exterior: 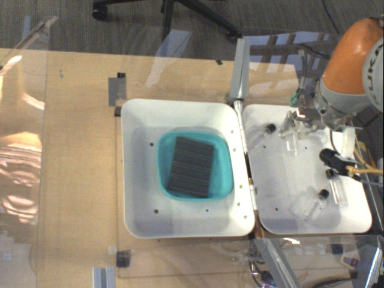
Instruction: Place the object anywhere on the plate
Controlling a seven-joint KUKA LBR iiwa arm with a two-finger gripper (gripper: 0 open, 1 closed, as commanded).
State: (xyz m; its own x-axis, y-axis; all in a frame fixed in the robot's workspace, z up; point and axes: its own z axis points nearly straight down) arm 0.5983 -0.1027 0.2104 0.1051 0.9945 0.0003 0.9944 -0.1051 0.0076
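Note:
A dark grey ribbed rectangular object (191, 166) lies flat on the teal plate (224, 174), which sits in the middle of the left white bin (139, 161). My gripper (294, 131) hangs over the upper part of the right white bin (282, 215), well to the right of the plate and apart from the object. Nothing shows in its grasp. The orange band of the arm (354, 59) rises behind it at the upper right.
A metal divider post (239, 71) stands at the back between the two bins. The bins touch along their shared rim (246, 167). Wooden bench (66, 161) stretches to the left. An office chair base (174, 2) stands on the floor beyond the bench.

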